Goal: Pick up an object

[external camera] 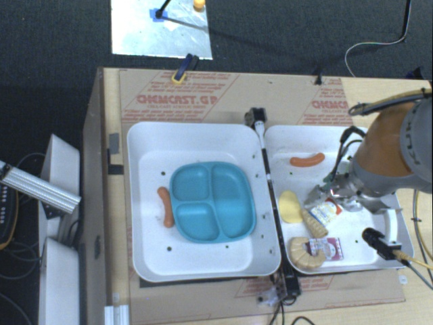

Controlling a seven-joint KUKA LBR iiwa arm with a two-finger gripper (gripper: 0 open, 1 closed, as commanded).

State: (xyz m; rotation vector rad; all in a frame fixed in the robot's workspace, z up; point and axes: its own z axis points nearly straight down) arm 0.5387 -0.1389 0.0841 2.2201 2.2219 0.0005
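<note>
My gripper (329, 198) is low in the right bin (352, 137), near its middle, reaching in from the right. Right under it lies a small white packet with red print (325, 212). A tan wafer-like piece (315, 224) lies just below the packet. A yellow rounded piece (290, 206) rests to the left, close to the divider. At the bin's front are a beige round pastry (302, 254) and a dark red packet (330, 249) leaning on it. An orange sausage (306, 159) lies toward the back.
The left bin (145, 175) holds a blue divided plate (211, 201) and a second orange sausage (166, 206) just left of it. A black divider rail (266, 175) runs between the bins. The arm's orange band (379, 141) hangs over the right bin's right side.
</note>
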